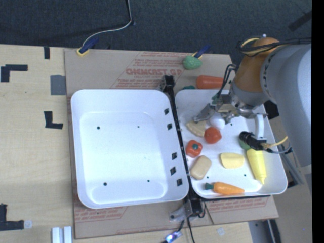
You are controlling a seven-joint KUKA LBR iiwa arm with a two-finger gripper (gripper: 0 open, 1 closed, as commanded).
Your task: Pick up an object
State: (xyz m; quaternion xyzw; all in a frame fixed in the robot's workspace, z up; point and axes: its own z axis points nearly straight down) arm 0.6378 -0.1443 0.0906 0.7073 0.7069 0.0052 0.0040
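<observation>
You're looking at a KUKA arm [296,100] w/ a big smooth light-grey body. An orange band [251,70] sits above the wrist, glossy and rounded, w/ a thin yellowish cable looped over its top. Below it the wrist is dark metal. The gripper [212,113] is small, silver-grey hardware w/ black cabling alongside.

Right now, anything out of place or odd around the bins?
Yes: two toys sit outside the bins on the cardboard behind the right bin: a green lumpy toy and an orange-red carrot-like toy against the bin's back rim. The rest lie loose inside the right bin. Nothing looks spilled or broken.
</observation>
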